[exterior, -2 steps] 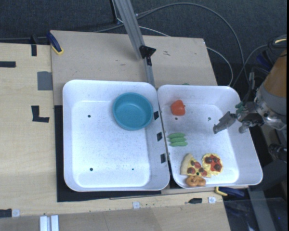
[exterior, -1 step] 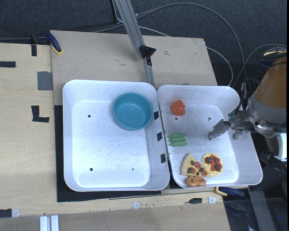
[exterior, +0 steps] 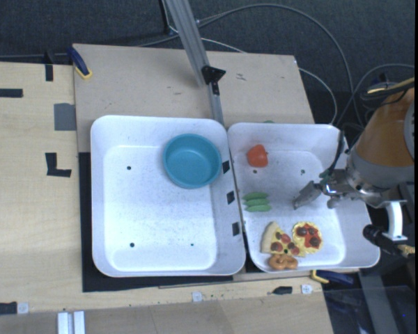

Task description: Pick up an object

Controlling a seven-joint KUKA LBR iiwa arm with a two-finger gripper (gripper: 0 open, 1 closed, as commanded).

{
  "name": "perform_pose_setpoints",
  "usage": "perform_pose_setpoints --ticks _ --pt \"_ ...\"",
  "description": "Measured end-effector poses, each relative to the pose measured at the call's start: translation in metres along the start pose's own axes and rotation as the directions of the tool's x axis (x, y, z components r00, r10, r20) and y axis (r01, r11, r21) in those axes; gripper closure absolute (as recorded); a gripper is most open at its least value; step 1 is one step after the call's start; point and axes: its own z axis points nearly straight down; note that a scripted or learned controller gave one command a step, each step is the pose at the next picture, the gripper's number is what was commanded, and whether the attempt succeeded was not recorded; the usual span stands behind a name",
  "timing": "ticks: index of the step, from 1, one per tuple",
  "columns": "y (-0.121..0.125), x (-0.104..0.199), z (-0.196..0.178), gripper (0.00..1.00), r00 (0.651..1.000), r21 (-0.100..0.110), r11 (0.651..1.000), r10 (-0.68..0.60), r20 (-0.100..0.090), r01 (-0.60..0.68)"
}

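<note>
Two shallow white bins sit side by side on my bench, the left bin (exterior: 118,256) and the right bin (exterior: 313,134), sharing a middle wall. From the view's right I see the grey arm (exterior: 383,145) reaching in over the right bin's far edge, its orange band uppermost, wrist angled down and leftward toward the bin floor. At its tip the gripper (exterior: 303,199) hangs low over the right bin's bare middle; I cannot tell whether it is open or closed, and nothing shows held in it. In the left bin, near the upper right corner, stands a blue bowl (exterior: 191,160), upright, well apart from the gripper. In the right bin, two pizza pieces lie near the front wall: a wedge-shaped slice (exterior: 280,244) and a round piece (exterior: 307,236), touching each other, just below and slightly left of the gripper. A red-orange fruit-like toy (exterior: 258,156) lies up and left of the gripper, near the back wall. A small green pod-like toy (exterior: 257,202) lies directly left of the gripper, near the shared wall
</note>
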Motion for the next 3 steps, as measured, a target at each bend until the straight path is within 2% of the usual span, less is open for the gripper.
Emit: perform_pose_setpoints --ticks 1,2,3 --pt "-0.001 0.001 0.052 0.0 1.0 -0.001 1.0 0.0 0.0 0.0" --pt "0.0 0.0 0.04 1.0 1.0 -0.004 1.0 0.0 0.001 0.0" --pt "-0.005 0.006 -0.005 1.0 1.0 -0.007 1.0 0.0 0.002 0.0"
